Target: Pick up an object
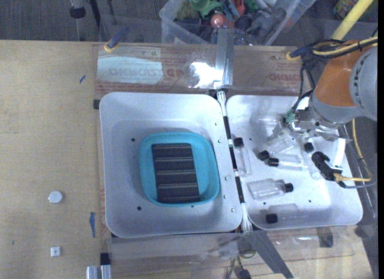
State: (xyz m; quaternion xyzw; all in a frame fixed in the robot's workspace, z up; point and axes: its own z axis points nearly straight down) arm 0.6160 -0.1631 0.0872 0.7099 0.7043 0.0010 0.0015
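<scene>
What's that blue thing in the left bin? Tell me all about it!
The blue tray is a shallow dish with rounded corners, and it looks like plastic. It lies flat near the middle of the left bin, resting on the bin's white floor. Inside it sits a dark rectangular block with ridges across it, covering most of the tray's inside. Nothing else touches the tray.

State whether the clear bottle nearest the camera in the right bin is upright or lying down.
Lying down: the bottle rests on its side, black cap pointing right.
</scene>
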